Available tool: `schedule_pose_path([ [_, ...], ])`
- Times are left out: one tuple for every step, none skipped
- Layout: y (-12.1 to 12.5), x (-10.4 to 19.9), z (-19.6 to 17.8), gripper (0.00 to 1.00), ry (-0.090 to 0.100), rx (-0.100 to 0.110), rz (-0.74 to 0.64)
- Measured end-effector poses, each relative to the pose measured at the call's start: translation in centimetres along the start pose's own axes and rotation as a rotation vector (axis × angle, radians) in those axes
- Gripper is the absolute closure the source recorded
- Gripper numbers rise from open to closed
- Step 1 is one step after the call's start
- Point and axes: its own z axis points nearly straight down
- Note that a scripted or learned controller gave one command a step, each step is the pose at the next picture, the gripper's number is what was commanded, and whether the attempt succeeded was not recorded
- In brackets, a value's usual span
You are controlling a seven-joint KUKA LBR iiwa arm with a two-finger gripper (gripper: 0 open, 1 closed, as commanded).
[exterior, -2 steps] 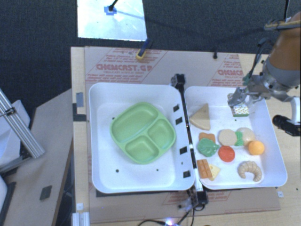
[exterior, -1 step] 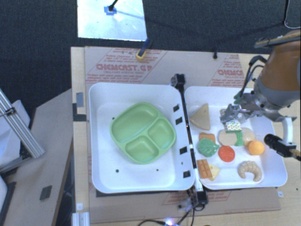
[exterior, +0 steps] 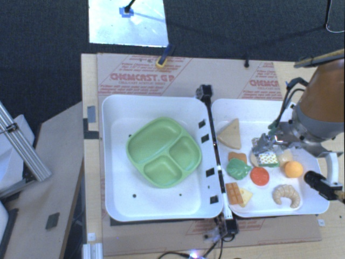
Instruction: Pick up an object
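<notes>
Gripper (exterior: 265, 146) sits low in right bin (exterior: 245, 115), over a small patterned block (exterior: 268, 158), positioned for a pick. Finger state: cannot tell.

A green divided plate (exterior: 164, 152) is seen in the left bin (exterior: 116, 198), lying flat and slightly turned. Both bins are set on a brown printed board (exterior: 140, 75). Beyond the board, a shiny metal sheet (exterior: 127, 16) is laid on the dark floor.
</notes>
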Motion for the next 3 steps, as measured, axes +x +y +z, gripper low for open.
schedule_pose_path([
  [-1.0,0.6,1.6,1.00,0.000,-0.002,0.000],
  [-0.2,1.8,0.3,1.00,0.000,-0.002,-0.004],
  [0.1,0.5,1.4,1.00,-0.001,-0.001,-0.001],
])
